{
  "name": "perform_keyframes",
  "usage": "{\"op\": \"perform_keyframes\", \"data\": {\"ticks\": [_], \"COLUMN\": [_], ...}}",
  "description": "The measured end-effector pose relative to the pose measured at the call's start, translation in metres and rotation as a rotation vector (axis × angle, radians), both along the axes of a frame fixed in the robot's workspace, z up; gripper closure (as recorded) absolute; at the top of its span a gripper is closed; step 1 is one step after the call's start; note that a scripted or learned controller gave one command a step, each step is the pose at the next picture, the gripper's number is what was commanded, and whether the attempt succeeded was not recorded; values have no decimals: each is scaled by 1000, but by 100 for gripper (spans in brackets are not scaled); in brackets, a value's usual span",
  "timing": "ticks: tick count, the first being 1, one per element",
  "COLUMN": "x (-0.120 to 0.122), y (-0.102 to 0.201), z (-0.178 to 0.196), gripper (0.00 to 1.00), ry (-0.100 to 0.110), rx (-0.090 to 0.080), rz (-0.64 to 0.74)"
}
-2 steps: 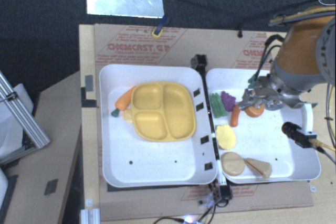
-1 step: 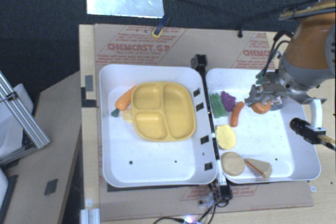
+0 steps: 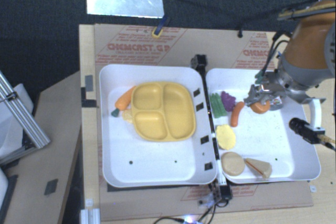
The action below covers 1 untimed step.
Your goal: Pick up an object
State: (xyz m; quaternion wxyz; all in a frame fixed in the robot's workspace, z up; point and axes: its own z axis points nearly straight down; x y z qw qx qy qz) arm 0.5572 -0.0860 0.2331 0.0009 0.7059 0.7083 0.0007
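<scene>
In the right bin, just under my gripper [image 3: 261, 96], lies a small orange piece [image 3: 260, 107], rounded, partly hidden by my fingers. Beside it, to the left, a red-orange sausage [image 3: 237, 113] lies tilted, near purple grapes [image 3: 228, 99] and a green piece [image 3: 218, 104].

The cardboard sheet [image 3: 137, 45] under the bins bears red print, seemingly "CHEMCAST GP", repeated, partly blurred.

The arm [image 3: 313, 44] ran off the right edge, its upper part cut away. The gripper [image 3: 261, 96] covered part of an orange object [image 3: 260, 107], and the carrot [image 3: 124, 98] slipped partly under the yellow tray [image 3: 160, 111].
</scene>
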Motion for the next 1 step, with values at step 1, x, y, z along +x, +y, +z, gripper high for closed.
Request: {"op": "perform_keyframes", "data": {"ticks": [1], "x": [-4], "y": [6], "z": [1], "gripper": [100], "ry": [2], "rx": [0], "rz": [1]}}
